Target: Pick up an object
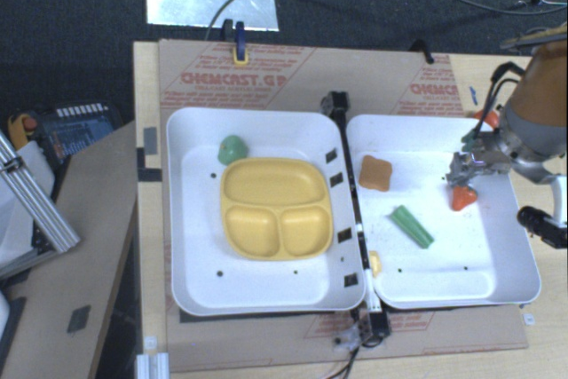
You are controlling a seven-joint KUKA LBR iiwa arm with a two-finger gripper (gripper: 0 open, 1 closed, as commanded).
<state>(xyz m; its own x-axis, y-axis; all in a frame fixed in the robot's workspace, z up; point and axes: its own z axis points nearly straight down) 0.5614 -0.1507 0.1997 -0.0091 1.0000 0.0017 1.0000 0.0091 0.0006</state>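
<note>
The pincer [463, 176] hangs over the right bin [510, 280] with an orange-red piece [463, 198] at its fingertips, long axis roughly upright, though the grip itself is unclear.

Left bin [191, 138] mostly taken up by yellow divided tray [275, 207]; green round object [232, 148] touching tray's far-left corner. Bare floor left only as a narrow margin along walls, widest at near-left corner. Right bin [506, 284] roomier: brown block [375, 173] near divider, green stick [411, 225] lying slantwise mid-bin, red piece [463, 198] just under gripper [468, 173] at far right. Wide bare stretch across near side and far-centre. Black clips [342, 182] along shared rim between bins.
</note>
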